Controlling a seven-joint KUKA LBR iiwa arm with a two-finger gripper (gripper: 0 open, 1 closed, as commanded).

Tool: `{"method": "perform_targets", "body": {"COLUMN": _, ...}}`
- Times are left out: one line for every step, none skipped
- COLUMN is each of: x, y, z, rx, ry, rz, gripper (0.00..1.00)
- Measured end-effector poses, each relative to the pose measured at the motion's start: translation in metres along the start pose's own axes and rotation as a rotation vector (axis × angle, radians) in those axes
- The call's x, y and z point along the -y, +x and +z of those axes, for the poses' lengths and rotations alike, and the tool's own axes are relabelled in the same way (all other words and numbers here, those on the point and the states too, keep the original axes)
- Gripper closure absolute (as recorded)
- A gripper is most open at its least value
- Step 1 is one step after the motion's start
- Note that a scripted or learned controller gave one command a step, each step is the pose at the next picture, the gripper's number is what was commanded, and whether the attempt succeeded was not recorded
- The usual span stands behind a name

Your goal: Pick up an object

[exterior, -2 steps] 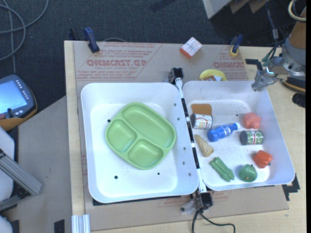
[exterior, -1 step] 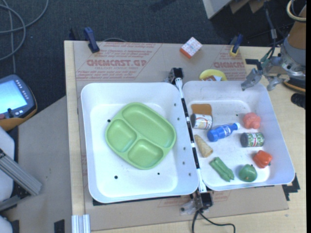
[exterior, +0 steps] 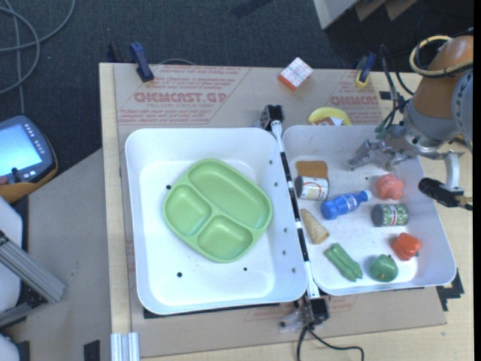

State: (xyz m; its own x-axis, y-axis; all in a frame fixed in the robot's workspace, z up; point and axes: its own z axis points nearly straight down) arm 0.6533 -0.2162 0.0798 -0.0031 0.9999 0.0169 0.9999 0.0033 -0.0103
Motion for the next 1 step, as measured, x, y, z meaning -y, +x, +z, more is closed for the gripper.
{"method": "perform_targets", "body": {"x": 0.0442, "y": -0.0025, "z": -0.0057, "rx": 0.009, "ry": -0.01, "rz": 0.0, "gripper": 0.0}}
